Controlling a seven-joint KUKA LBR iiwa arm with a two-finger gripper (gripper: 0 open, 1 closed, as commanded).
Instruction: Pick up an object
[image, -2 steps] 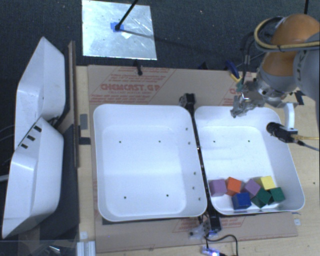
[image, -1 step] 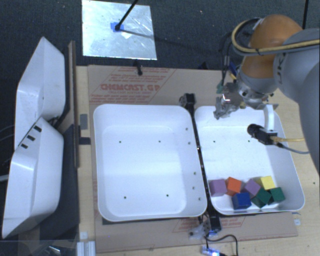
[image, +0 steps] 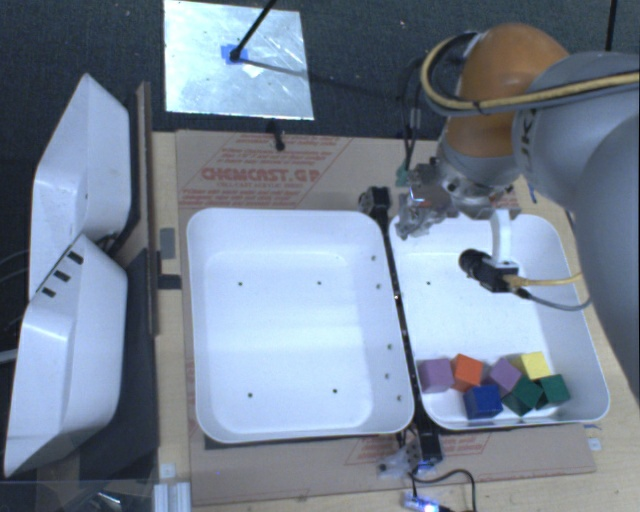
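Observation:
Several small blocks lie bunched along the near edge of the right bin (image: 585, 330): a lilac block (image: 435, 374), an orange block (image: 467, 371), a blue block (image: 483, 400), a purple block (image: 504, 374), a yellow block (image: 534, 364) and a dark green block (image: 524, 396). My gripper (image: 414, 222) hangs over the far left corner of that bin, well away from the blocks. I see nothing held at its tip.
The left bin (image: 215, 400) sits beside the right one, with a dark divider (image: 400, 320) between them. A black cylinder with a yellow cable (image: 485, 270) hangs from the arm over the right bin. White covers (image: 70, 270) stand at the far left.

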